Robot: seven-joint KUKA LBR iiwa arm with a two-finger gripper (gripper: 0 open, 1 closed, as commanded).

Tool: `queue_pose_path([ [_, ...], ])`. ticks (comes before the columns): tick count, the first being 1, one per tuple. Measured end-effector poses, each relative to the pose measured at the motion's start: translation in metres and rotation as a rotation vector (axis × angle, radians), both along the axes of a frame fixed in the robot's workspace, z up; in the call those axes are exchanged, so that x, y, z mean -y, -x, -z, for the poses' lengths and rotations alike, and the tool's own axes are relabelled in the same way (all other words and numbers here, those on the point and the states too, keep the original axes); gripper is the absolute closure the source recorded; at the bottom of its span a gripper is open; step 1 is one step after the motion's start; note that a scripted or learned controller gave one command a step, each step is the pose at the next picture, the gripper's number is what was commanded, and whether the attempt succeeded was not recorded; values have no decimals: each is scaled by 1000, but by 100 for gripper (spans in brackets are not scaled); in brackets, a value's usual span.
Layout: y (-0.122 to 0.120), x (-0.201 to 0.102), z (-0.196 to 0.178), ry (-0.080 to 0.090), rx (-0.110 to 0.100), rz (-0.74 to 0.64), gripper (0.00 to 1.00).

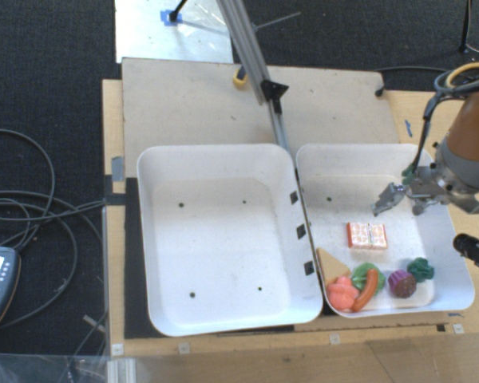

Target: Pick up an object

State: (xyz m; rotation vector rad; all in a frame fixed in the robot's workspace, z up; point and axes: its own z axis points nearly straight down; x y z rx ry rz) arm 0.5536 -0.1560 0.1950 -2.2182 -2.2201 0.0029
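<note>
Orange-and-white wafer block [366, 234] lay flat in the right bin [335, 166], long axis running left-right, near and slightly left of the hand [393, 197]. Hand hovered over the bin's far-right part, apart from the block, gripping nothing; how far open it was, can't tell at this angle. Other toy food, including a carrot [365, 288] and a purple piece [401, 283], was clustered along the near wall. Left bin [156, 166] sat well apart. Block looked the closest target.
</note>
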Motion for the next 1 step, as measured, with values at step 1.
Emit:
queue_pose_path([
  [1,-1,7,60,0,1,1,0],
])
